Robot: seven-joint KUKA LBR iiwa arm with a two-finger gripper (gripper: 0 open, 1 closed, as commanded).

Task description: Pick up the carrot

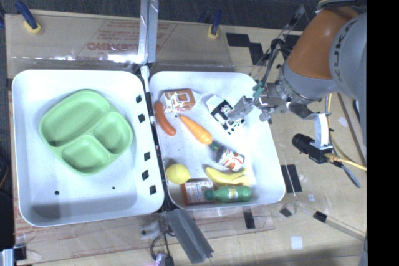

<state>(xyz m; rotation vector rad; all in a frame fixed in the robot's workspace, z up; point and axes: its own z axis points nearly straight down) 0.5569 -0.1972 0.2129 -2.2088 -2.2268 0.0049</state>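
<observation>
Carrot (196, 129) lying loose in the right bin (267, 140), upper middle, angled, tip toward the bin's left wall. Sausage (164, 119) just to its left, small carton (178, 100) above it. Lemon (177, 173), banana (225, 176) and green bottle (229, 194) near the front edge. Gripper (240, 110) sits right of the carrot, apart from it, over a black-and-white pack (222, 110); can't tell its state. Green divided plate (86, 131) in the left bin (31, 196).
</observation>
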